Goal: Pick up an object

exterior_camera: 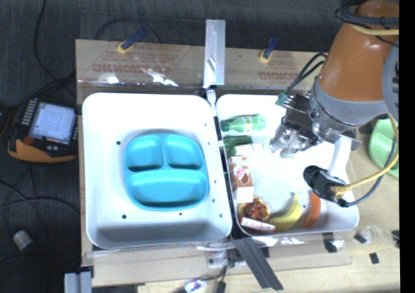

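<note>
overhead, gripper (290, 144) above right bin (275, 102), banana (286, 214)

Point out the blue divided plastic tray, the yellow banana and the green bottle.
Blue divided plastic tray (167, 170): camera view, on its middle ridge.
Yellow banana (288, 214): camera view, mid-curve of the peel.
Green bottle (243, 123): camera view, middle of its body.

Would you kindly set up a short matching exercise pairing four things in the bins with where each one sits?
Things:
1. blue divided tray
2. green bottle
3. banana
4. gripper

Places:
A. far end of the right bin
B. near end of the right bin
C. above the middle of the right bin
D. in the left bin

Pairs: 1-D, 2-A, 3-B, 4-C
</note>
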Controlling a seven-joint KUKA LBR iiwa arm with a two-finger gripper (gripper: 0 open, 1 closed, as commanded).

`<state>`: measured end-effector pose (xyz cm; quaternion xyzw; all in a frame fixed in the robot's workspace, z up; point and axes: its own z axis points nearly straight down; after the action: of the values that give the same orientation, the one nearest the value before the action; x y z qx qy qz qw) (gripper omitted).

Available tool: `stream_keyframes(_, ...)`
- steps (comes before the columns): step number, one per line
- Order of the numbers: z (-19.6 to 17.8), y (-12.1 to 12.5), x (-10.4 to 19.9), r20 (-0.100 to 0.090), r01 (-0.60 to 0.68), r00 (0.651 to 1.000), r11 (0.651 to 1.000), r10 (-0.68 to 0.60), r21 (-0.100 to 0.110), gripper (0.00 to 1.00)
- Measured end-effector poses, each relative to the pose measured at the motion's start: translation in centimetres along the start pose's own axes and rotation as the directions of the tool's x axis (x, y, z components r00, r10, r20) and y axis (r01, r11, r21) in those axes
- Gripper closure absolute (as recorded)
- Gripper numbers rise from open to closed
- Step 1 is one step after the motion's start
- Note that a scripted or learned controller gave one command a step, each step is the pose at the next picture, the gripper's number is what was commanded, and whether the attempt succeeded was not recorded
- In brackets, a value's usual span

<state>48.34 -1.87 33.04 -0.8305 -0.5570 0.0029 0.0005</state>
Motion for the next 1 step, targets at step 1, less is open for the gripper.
stream_keyframes(1,-10.34,-0.4,2.54,-0.002,-0.546,0.838,0.838,0.546,-0.002,1.0)
